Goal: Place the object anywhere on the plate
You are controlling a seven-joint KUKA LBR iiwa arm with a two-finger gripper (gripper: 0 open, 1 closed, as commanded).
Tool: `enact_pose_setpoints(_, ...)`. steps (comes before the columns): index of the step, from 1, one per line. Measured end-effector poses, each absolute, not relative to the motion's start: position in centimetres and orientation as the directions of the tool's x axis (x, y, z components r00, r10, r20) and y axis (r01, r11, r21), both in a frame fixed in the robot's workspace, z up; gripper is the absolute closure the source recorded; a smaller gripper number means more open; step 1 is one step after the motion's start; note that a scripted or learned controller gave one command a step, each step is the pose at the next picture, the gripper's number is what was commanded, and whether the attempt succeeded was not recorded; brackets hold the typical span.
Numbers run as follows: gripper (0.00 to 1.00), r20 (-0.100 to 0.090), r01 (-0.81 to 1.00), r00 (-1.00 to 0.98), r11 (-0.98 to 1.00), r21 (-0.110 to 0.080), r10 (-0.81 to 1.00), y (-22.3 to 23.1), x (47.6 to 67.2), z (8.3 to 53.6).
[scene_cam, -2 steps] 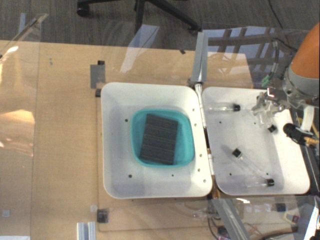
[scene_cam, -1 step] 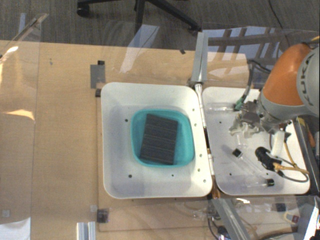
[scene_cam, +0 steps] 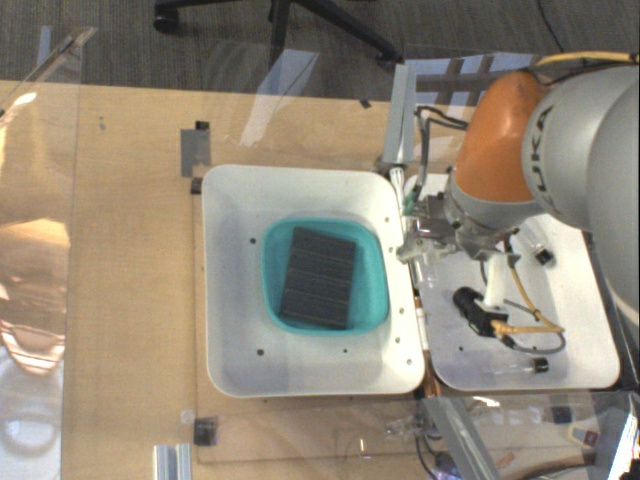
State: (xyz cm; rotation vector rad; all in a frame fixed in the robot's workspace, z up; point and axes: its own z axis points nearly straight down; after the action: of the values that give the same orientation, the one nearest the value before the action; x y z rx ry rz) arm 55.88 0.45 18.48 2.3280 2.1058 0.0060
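Camera view, looking down at a slant, is taken up by a pale wooden desk on which two shallow white bins are set side by side. In the left bin a teal plate with rounded corners is laid near the middle, slightly toward the bin's right wall. A dark ridged block, flat and rectangular, is seen lying on the plate; it is turned a little out of line with the plate's edges and is kept wholly inside the plate's rim, with teal showing on all sides of it.

The grey arm is brought in from the right, and its orange band is seen above the far part of the right bin. The gripper is found below the wrist, at the seam where the two bins meet, just beside the plate's right edge and apart from the block. Whether it is spread or closed cannot be made out, since it is largely covered by the wrist from this angle.

Beyond the desk, at the top of the view, the black legs of an office chair are seen on grey carpet.
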Motion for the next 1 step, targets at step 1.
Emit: enact_pose_setpoints(1, 0.0, 0.001, 0.995, 0.101, -0.101, 0.004, 0.995, 0.41, 55.88, 18.49)
